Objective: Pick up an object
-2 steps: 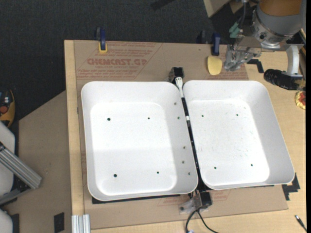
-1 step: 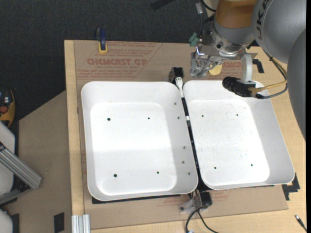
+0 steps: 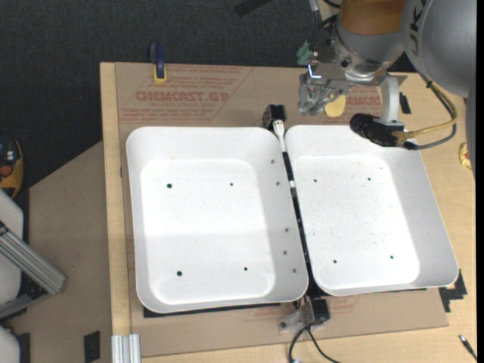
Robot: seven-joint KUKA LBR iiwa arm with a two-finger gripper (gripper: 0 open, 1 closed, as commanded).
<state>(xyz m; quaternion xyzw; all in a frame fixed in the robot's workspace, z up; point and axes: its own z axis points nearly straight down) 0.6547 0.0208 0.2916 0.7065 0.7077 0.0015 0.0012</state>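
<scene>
I am seeing the gripper (image 3: 318, 100) raised beyond the right bin (image 3: 423, 203), clenched on a small yellowish object (image 3: 335, 106) held at its fingers. Judgement: pick is looking complete; 0 steps remaining beyond holding.

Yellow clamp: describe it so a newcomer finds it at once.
Start at the brown board under the two white bins, and go to its far left corner, beyond the left bin. The yellow clamp grips that edge by the red lettering; its blue top and yellow base stand out from the black clips.
</scene>
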